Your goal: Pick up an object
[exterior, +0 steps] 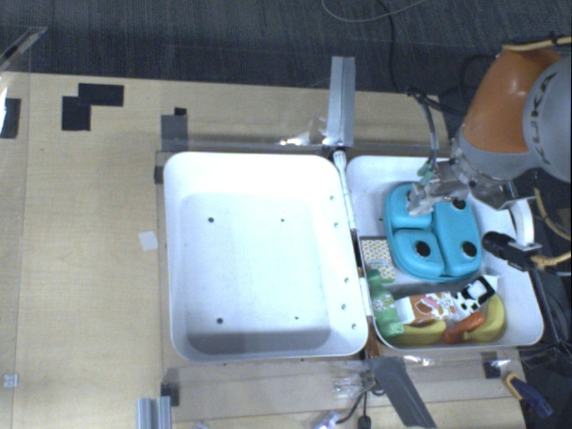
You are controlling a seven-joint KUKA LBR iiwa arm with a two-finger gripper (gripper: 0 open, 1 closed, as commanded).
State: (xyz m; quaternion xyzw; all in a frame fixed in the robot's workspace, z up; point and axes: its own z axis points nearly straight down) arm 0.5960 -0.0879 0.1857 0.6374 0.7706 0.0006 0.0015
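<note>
In the right bin (366, 181), a large turquoise plastic object (438, 235) with two dark holes takes up the middle. My gripper (426, 198) hangs at that object's upper left part, low over it or touching it; contact is unclear. Along the bin's front lie a yellow banana (447, 332), a small printed carton (429, 309) and a black-and-white piece (474, 293). A patterned card (376, 255) leans by the bin's left wall.
The left bin (255, 253) sits beside the right one, separated by a metal divider post (341, 105). The grey arm with its orange band (500, 105) comes in from the upper right, with cables trailing near the right bin's far edge.
</note>
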